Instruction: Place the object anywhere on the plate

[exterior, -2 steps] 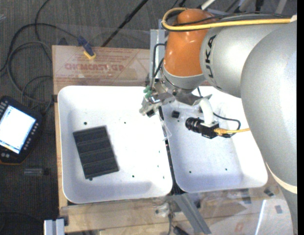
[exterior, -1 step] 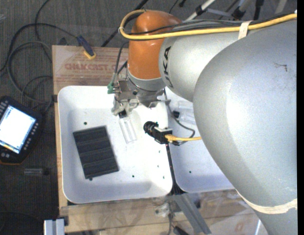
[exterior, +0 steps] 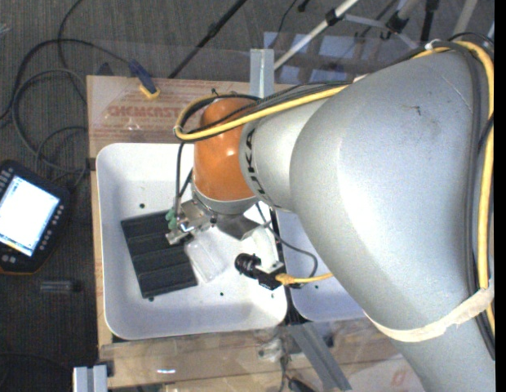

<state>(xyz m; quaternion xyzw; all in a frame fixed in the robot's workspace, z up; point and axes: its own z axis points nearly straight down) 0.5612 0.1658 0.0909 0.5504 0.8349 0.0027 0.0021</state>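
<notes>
The camera view looks down on the left bin (exterior: 122, 300), where a dark ribbed plate (exterior: 157, 256) lies flat near the left wall, toward the front edge. The gripper (exterior: 181, 227) hangs just over the plate's right rear corner, beneath the arm's orange band (exterior: 220, 166). Whether it is open or closed cannot be told, nor whether it carries anything; the object itself cannot be made out. A pale translucent part (exterior: 206, 258) sits at the plate's right edge. The step looks like the approach to placing; the next move calls for lowering squarely above the plate before release.
</notes>
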